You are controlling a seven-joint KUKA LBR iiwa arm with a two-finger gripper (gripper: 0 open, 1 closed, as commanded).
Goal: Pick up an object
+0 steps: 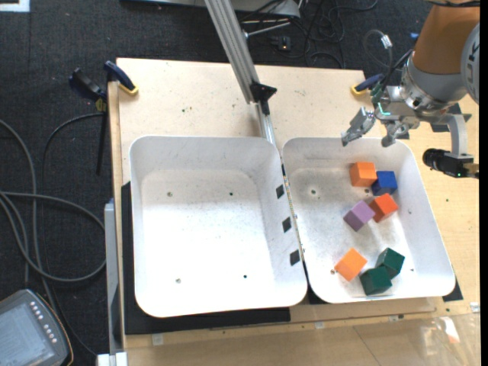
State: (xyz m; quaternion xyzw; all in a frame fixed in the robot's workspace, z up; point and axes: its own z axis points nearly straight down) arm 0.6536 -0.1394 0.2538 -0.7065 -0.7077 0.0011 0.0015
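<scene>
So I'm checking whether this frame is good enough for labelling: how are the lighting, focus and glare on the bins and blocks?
Camera view: light is even and diffuse, with soft shadows beside the blocks; the white bins are bright but not blown out, specks still visible; blocks look sharp enough to tell colours; the gripper looks slightly soft; the bench corner at bottom right shows a pale glare patch.

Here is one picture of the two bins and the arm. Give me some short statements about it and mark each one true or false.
1. All the blocks lie in the right bin. True.
2. The gripper holds the blue block. False: the open gripper hovers above the bin's far edge, holding nothing.
3. Two dark green blocks sit near the bin's front edge. True.
4. The purple block lies in the left bin. False: it lies in the right bin.
</scene>
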